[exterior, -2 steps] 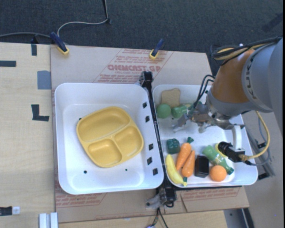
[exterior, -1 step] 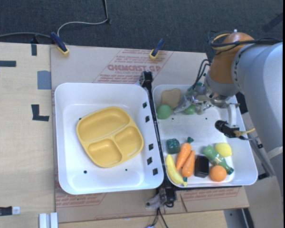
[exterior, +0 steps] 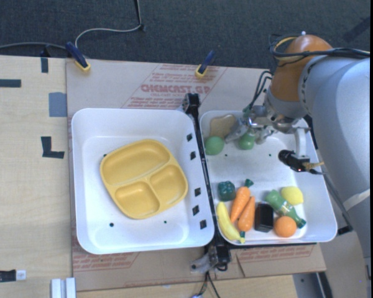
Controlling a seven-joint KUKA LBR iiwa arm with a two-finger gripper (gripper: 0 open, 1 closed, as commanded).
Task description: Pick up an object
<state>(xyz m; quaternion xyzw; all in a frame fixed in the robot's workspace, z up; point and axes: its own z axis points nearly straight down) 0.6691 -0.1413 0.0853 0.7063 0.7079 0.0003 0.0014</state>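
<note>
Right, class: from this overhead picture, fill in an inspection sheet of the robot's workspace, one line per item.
Surface: cardboard-covered bench; left bin and right bin side by side.
Job's things: in right bin, green ball, second green ball, two carrots, banana, lemon, orange, black block.
Clutter: yellow divided tray in left bin.
Grippers: gripper low over right bin's far end, beside second green ball.
Cables: black cable behind bench.
Surroundings: two yellow-and-blue clamps, dark floor.
</note>
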